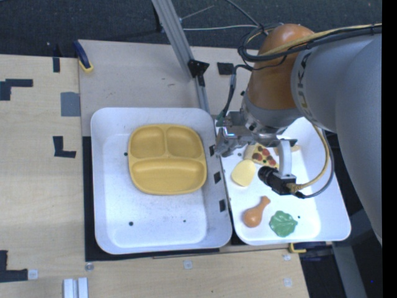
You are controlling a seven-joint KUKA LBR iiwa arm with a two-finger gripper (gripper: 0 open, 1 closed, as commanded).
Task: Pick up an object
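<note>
Here gripper hangs over right bin, grip state unclear; yellow piece just below it.

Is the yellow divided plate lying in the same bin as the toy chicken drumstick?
No. The yellow divided plate lies in the left bin, the drumstick in the right bin.

Evenly and brightly lit from overhead, with soft, short shadows. Mild glare on the white bins left of and under the claw. Slightly soft focus throughout; arm above the claw blurred and pale.
</note>
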